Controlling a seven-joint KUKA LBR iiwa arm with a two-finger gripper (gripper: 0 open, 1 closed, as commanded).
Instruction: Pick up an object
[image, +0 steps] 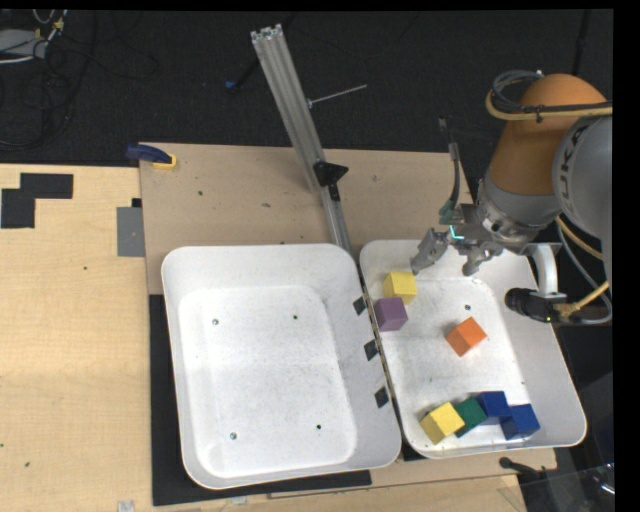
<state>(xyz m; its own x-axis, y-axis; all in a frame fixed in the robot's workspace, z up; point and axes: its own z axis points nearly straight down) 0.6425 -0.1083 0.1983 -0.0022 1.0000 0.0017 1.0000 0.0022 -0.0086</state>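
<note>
Gripper (451, 253) hung over the right bin's (560, 400) far end, jaws spread, nothing between them. Yellow cube (401, 286) sat just below-left of it, touching the purple cube (390, 313). Orange cube (465, 336) lay mid-bin; yellow, green and blue blocks (478, 414) clustered at the near edge.

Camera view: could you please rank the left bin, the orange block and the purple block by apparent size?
1. Left bin
2. Orange block
3. Purple block
The two blocks look nearly alike, so their order is unsure.
</note>
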